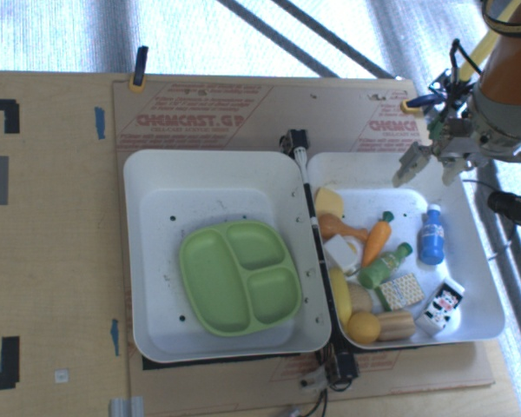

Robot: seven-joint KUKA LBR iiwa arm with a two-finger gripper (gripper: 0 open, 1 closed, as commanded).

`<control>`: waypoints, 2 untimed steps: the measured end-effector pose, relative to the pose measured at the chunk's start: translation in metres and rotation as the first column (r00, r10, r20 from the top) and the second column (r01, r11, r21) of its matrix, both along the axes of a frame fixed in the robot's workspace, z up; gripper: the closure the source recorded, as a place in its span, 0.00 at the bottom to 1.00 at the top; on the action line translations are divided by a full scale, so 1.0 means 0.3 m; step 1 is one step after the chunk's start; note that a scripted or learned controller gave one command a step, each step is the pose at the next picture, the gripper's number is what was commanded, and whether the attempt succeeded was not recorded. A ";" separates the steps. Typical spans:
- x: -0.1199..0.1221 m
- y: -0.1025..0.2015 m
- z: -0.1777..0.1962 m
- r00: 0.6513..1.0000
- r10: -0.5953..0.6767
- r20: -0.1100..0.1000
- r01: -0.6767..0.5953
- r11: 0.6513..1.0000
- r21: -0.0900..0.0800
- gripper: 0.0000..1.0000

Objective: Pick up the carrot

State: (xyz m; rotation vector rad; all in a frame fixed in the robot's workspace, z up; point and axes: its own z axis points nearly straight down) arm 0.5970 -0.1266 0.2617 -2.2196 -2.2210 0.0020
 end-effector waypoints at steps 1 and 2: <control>-0.051 0.065 -0.481 1.000 -0.019 -0.013 0.019 1.000 0.003 0.00; -0.102 0.015 -0.570 0.969 -0.246 0.003 0.246 0.969 0.006 0.00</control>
